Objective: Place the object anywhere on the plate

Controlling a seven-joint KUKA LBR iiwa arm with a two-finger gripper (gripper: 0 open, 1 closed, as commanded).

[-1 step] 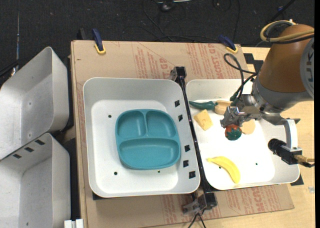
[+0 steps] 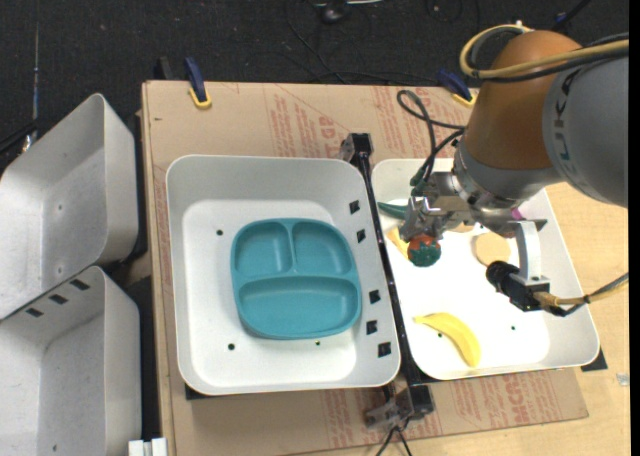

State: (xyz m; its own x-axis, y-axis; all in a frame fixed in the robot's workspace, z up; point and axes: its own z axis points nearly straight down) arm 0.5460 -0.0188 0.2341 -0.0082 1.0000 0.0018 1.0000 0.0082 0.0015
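A teal divided plate (image 2: 296, 277) lies in the middle of the left white bin (image 2: 190, 244). In the right bin (image 2: 575, 344), my gripper (image 2: 426, 227) hangs low over the bin's left side. Directly beneath its tip is a small round dark-green object with a red patch (image 2: 424, 252). The gripper's body hides where the two meet, so I cannot tell whether the object is held or resting on the bin floor.
A yellow banana (image 2: 452, 335) lies at the front of the right bin. A tan flat piece (image 2: 491, 247) sits right of the gripper, and a green item (image 2: 392, 210) and a yellow bit (image 2: 398, 242) lie by the divider. A black cable connector (image 2: 512, 284) hangs from the arm.
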